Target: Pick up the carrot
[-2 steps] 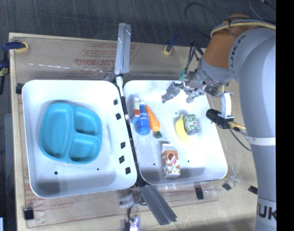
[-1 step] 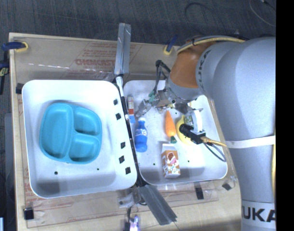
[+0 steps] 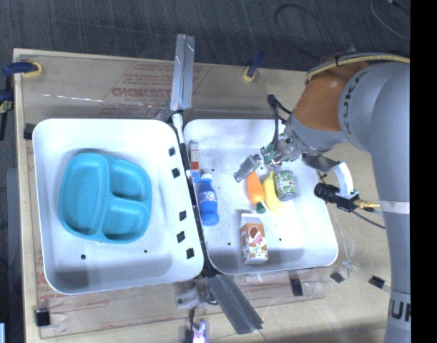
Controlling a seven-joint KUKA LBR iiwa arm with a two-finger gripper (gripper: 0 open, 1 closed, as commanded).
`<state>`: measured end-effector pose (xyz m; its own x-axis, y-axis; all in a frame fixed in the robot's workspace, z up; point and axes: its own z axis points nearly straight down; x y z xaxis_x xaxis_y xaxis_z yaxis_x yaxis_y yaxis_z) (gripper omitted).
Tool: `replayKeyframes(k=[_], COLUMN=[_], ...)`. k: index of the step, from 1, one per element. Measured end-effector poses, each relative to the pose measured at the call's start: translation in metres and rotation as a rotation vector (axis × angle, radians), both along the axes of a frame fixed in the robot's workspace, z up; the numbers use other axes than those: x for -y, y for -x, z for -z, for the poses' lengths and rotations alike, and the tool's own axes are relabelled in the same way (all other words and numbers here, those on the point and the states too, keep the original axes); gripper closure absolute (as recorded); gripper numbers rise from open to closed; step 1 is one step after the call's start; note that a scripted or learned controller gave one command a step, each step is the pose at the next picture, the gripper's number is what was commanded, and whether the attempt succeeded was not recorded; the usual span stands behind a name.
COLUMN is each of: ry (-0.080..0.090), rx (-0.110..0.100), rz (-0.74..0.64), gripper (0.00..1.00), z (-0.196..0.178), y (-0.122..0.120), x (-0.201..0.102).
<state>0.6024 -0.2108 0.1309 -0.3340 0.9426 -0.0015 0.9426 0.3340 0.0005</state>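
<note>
Two white bins sit side by side on the surface (image 3: 96,84). Left bin (image 3: 53,249) holds a blue divided tray (image 3: 106,195), lying flat, roughly centred.

Right bin (image 3: 315,241) holds the rest. The carrot (image 3: 255,190) lies near the bin's middle, long axis running top-to-bottom w/ a slight slant, dark green end toward the bottom. A yellow banana-like item (image 3: 272,200) lies touching its right side, and a green can (image 3: 285,184) rests just beside that, to the upper right. A blue bottle (image 3: 207,200) lies along the bin's left wall, white cap end up; a thin red-and-white tube (image 3: 194,156) sits above it by the same wall. A small carton (image 3: 254,241) w/ red and brown print stands below the carrot, apart from it.

The gripper (image 3: 264,164) hangs over the carrot's upper end, arm (image 3: 361,98) coming in from the right w/ orange band above the wrist. One grey finger (image 3: 245,168) sticks out left of the carrot's top. Can't tell whether the fingers are spread or pressed together, or whether they touch the carrot; the carrot looks to be lying on the bin floor.
</note>
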Motion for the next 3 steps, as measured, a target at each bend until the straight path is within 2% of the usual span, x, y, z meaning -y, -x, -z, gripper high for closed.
replayKeyframes(k=[1, 2, 3], ry=[0.001, -0.002, 0.000], rx=[0.001, -0.004, -0.001], rz=[-0.148, 0.021, -0.108], gripper=[0.00, 0.00, 0.00], z=[0.038, 0.039, -0.002], y=[-0.018, 0.024, 0.028], x=[-0.003, -0.001, -0.002])
